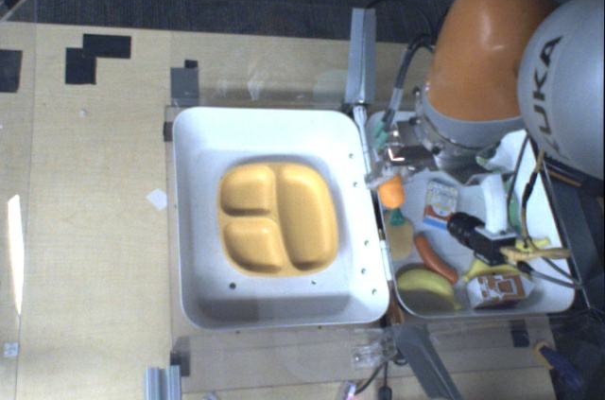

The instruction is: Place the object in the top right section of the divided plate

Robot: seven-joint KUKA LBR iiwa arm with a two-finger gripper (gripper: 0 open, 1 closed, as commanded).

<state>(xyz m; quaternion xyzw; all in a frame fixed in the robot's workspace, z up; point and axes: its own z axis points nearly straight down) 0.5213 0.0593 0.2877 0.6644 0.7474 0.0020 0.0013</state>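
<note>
The left bin [189,200] holds one thing, a yellow divided plate [312,220] lying flat near its middle, with two small sections stacked on its left side and one long section down its right. Just past the wall shared by the two bins, the gripper [386,166] hangs over the upper left corner of the right bin [492,310], on the grey arm [482,39] reaching in from the right. Whether it is wide or narrow cannot be told from above. A small orange object [390,194] sits directly below it, against the right bin's left wall and well apart from the plate; it cannot be told whether the gripper touches it. The right bin is crowded. A small green piece [394,218] lies just below the orange object, and a white printed packet [440,201] sits beside it. A red sausage [435,256] slants lower down, above a yellow-green fruit [425,283], and a brown carton [496,290] stands to the right.
</note>
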